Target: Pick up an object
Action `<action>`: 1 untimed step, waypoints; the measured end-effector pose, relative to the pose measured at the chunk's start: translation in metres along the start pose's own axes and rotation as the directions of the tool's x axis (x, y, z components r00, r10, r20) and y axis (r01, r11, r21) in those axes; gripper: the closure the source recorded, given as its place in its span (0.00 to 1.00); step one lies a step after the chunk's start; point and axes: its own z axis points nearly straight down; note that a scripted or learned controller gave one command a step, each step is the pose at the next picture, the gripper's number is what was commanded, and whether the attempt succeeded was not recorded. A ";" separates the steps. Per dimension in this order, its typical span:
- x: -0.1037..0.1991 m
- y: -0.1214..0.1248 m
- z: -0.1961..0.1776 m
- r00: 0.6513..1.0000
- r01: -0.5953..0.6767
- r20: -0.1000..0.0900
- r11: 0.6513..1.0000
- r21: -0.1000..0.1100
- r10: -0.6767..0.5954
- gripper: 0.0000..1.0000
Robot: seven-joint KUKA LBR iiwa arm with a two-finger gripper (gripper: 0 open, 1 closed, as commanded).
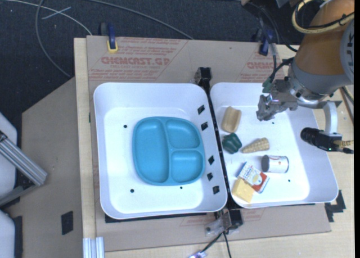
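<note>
a light blue divided plate [167,150] in the white left bin [112,111]; in the white right bin [315,178], a tan bread piece [231,120]; a dark green lump [231,143]; a beige ridged cone [255,146]; a white can with a red end [275,164]; a yellow block [243,190]; brown board with red print [135,54]

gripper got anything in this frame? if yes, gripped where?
Nothing shows between the jaws. The grey two-finger gripper hangs over the right white bin, apart from the tan bread-like piece and the dark green object.
</note>
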 end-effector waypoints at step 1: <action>0.055 0.021 0.003 1.000 0.000 0.000 1.000 0.001 0.000 1.00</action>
